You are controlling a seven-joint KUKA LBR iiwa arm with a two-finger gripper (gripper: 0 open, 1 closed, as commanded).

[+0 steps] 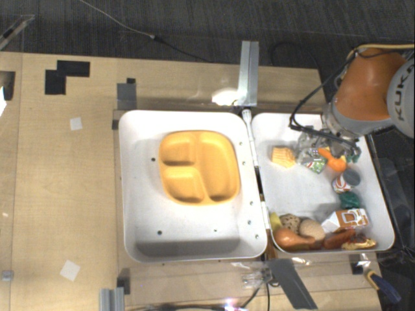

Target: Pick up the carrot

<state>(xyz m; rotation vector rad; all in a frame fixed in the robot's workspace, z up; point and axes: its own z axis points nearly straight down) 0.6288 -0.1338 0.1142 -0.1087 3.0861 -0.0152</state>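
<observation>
The bench carries 2 shallow white bins side by side. The left bin (139, 173) holds a yellow divided tray (196, 166) with 3 compartments, lying near the middle of the bin and a little toward its far edge. The right bin (292, 186) holds the toys. The carrot (334, 161), orange with a bit of green at its top, lies near the far right corner of that bin, close to the right wall. The arm (369, 89) reaches in over that far right corner, and its gripper (316, 149) hangs just beside the carrot on the left, above a small green and white item (317, 166); how far it is spread cannot be told from here, since the metal parts blur together. A yellow corn piece (283, 156) lies left of the gripper, toward the middle of the far edge. Along the right wall below the carrot sit a red and white ball-like item (342, 184) and a teal item (351, 199). The near edge of the right bin is crowded with a pile of food toys (311, 232), brown, tan and orange.
</observation>
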